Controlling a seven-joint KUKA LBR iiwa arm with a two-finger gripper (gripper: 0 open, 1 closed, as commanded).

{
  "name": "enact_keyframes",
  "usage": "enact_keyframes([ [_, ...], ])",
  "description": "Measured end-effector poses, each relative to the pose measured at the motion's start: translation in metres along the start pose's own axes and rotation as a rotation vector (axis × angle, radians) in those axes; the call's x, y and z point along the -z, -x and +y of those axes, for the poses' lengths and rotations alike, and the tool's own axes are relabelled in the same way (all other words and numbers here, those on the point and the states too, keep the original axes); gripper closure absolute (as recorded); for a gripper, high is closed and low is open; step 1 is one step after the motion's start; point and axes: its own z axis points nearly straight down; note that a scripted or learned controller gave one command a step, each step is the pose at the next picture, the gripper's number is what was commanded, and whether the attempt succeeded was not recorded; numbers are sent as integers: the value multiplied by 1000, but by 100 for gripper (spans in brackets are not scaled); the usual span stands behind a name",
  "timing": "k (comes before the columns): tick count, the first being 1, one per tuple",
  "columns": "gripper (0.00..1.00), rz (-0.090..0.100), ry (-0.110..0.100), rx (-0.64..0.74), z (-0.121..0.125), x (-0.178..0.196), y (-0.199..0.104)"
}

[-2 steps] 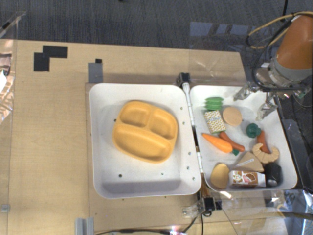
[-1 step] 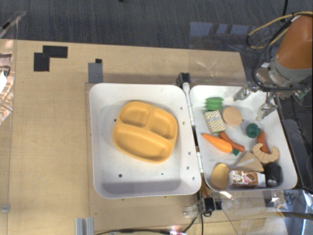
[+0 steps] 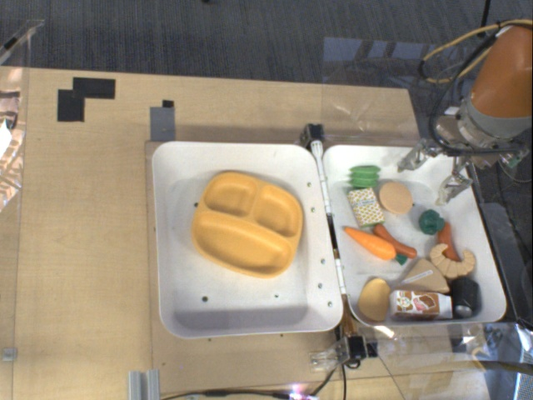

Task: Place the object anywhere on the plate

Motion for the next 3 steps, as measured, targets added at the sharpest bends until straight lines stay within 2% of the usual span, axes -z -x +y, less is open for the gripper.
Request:
enact_keyframes([
  [3, 0, 0, 0, 0, 0, 0, 0],
])
